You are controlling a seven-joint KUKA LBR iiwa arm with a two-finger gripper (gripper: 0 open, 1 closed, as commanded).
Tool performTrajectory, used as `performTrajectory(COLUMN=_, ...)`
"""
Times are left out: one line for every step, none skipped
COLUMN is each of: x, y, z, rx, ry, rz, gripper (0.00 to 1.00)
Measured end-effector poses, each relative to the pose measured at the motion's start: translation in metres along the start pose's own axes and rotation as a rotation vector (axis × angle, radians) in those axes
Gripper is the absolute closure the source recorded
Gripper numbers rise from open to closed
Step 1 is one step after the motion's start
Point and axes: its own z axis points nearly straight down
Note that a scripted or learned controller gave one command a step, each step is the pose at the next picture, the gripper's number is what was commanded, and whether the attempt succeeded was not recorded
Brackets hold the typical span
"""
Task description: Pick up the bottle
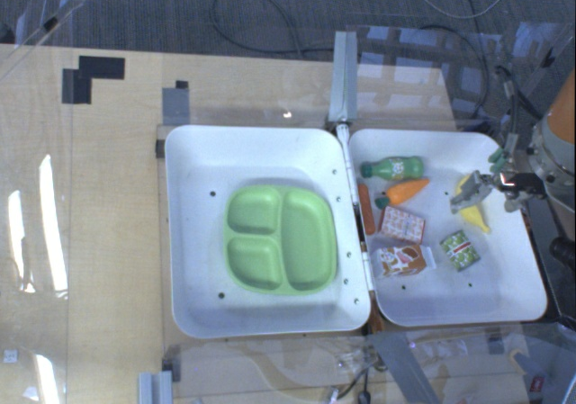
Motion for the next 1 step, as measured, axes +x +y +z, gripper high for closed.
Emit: performTrajectory(x=-0.0453, y=0.0527, z=0.0581, rx=0.001, ry=0.000, rz=0.063, gripper=0.00)
